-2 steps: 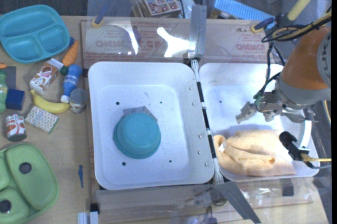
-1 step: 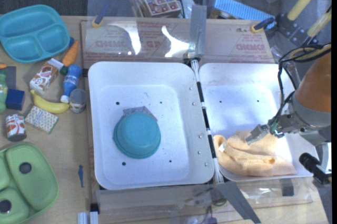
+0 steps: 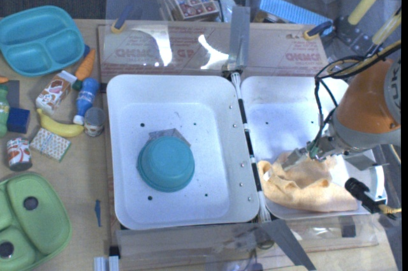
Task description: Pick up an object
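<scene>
The grey arm with its orange band [image 3: 366,107] reaches into the right white bin [image 3: 280,104]. A crumpled pale-yellow cloth [image 3: 306,185] lies directly under the claw [image 3: 299,158]; whether it is apart or together, I cannot tell. Far left of the claw, an upturned teal plastic bowl [image 3: 166,163] sits in the left white bin [image 3: 127,110].

wooden bench [image 3: 83,212], two white bins [image 3: 121,136] side by side, teal tray [image 3: 38,40], green tray [image 3: 32,225], banana [image 3: 60,125], small bottle [image 3: 85,97]
</scene>
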Motion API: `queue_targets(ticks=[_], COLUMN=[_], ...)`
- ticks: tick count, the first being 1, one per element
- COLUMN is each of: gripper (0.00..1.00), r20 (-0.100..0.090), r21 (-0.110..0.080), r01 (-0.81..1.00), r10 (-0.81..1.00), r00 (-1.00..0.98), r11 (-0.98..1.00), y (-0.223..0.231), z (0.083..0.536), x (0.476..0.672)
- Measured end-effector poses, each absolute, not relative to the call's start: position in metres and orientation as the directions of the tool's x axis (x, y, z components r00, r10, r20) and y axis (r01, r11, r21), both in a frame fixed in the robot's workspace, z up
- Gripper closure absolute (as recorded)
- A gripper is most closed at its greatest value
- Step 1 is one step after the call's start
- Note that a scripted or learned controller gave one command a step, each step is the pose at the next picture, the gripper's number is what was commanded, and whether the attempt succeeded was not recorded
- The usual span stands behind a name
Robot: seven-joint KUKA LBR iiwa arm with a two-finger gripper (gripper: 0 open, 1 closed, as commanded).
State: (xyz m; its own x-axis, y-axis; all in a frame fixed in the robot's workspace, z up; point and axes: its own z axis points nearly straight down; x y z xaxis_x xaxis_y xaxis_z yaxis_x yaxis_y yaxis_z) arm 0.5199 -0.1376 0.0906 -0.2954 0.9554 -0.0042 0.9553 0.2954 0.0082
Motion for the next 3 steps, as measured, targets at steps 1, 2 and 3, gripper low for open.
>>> queue_targets(ticks=[1, 2, 3], gripper=[0.0, 0.0, 1.0], r20=[-0.006, -0.007, -0.01], r21=[0.012, 0.013, 0.018], r01=[0.973, 0.971, 0.971], r10=[0.973, 0.971, 0.971], r00=[-0.232, -0.238, -0.239], r11=[0.232, 0.238, 0.239], y=[-0.105, -0.117, -0.117], z=[0.091, 0.091, 0.102], x=[0.524, 0.57, 0.571])
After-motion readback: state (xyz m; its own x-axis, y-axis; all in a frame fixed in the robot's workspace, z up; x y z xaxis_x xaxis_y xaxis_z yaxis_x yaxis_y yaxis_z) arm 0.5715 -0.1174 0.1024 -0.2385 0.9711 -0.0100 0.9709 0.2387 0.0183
